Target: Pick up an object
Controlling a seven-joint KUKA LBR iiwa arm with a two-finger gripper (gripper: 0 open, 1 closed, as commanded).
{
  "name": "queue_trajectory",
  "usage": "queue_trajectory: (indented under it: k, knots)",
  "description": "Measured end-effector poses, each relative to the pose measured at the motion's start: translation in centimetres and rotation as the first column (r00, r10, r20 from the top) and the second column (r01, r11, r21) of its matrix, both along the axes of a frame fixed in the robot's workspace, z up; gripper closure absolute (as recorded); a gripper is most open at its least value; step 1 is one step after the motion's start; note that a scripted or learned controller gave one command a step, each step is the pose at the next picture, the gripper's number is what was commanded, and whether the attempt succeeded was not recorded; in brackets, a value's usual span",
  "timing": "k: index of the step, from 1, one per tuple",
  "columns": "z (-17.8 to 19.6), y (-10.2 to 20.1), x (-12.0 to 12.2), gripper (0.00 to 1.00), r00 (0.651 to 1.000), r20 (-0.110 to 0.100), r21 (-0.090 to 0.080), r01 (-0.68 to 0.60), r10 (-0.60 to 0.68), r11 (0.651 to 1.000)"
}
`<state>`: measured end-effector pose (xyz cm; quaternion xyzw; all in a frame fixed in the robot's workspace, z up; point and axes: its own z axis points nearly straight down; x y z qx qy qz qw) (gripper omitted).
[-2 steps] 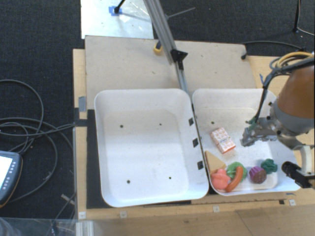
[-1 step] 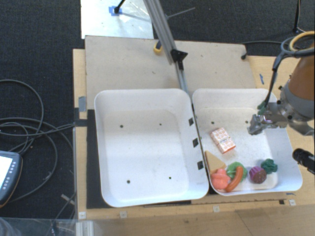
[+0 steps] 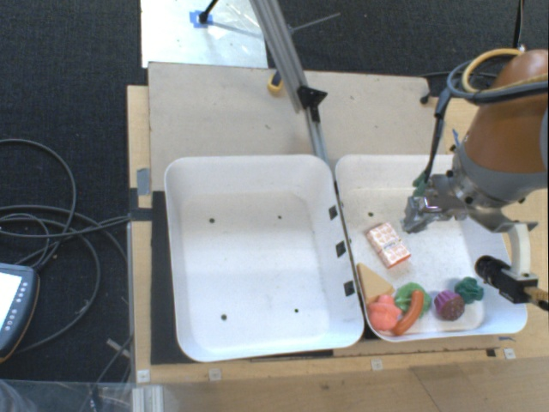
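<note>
at the lower right of the frame, toy vegetables crowd the right bin's near edge. above them the small carton lies apart: light, stiff, graspable across its narrow sides. gripper hovers just beside it; its opening cannot be told.

The arm is cut off at the right edge, and its end effector looks too blurred to read.

Small orange-and-white carton lying flat and tilted in right bin, toy foods clustered near front
</note>
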<state>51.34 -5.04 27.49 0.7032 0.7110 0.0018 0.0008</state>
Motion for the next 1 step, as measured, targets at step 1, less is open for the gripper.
queue_trajectory:
  k: [1]
  knots:
    - [-0.93,4.54,1.35,1.0,1.0,-0.001,0.0,0.001,-0.001,1.0]
